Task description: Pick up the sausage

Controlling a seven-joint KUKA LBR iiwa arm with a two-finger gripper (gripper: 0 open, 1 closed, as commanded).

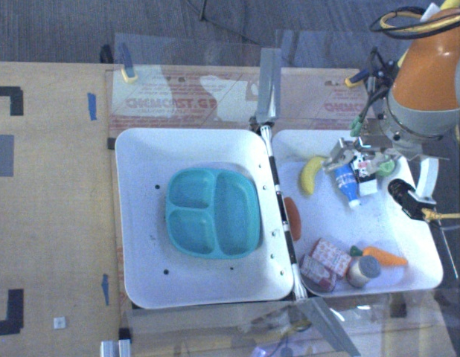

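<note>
Against the right bin's (431,274) left wall, sausage (292,218) lies lengthwise.

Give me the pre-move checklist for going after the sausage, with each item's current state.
1. Sausage located: ok. The sausage lies in the right bin, hard against its left wall.
2. Sausage free of clutter: ok. The banana and the pink box lie apart from it.
3. Hand over target: not ok. The hand sits near the bin's far side, above the blue tube.
4. Hand free of load: cannot tell.
5. Room for fingers beside the wall: cannot tell; the sausage looks pressed to the divider.
6. Teal tray out of the path: ok, it sits in the left bin.
</note>
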